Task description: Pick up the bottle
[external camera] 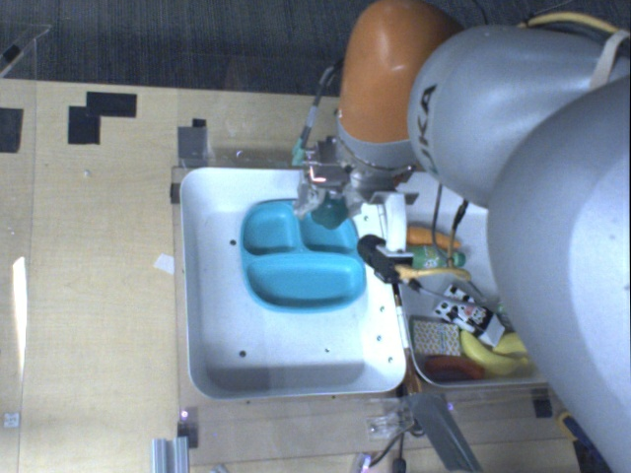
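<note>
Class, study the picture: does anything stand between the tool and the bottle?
Only the adjoining bin walls. The tool is over the blue tray in the left bin; the green bottle lies in the right bin, beside an orange thing.

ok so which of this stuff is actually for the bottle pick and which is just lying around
For the job:
- green bottle, lying just below the carrot
- gripper, over the blue divided tray, away from the bottle

Just lying about:
- blue divided tray in the left bin
- carrot
- banana
- patterned card
</note>
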### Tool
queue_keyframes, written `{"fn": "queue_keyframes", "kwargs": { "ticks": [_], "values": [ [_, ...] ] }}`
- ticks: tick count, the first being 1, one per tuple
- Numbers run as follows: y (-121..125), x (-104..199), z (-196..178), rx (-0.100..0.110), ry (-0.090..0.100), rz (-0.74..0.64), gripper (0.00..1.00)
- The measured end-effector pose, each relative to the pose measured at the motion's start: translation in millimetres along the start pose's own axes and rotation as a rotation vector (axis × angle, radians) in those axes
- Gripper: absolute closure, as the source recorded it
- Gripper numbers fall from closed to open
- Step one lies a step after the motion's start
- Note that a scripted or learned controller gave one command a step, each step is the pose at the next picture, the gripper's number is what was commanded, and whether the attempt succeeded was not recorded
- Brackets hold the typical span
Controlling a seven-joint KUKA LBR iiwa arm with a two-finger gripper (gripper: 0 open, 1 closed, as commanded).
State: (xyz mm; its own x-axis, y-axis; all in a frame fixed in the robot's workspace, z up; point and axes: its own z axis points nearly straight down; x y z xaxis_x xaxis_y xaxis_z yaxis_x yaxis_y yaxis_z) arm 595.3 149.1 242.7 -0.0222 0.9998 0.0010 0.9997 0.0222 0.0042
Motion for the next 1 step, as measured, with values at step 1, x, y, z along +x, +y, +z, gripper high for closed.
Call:
{"fn": "queue_keyframes", "kwargs": {
  "ticks": [1],
  "values": [
    [44.5, -35.7, 28.8, 0.0, -0.001, 0.048, 1.0]
  ]
}}
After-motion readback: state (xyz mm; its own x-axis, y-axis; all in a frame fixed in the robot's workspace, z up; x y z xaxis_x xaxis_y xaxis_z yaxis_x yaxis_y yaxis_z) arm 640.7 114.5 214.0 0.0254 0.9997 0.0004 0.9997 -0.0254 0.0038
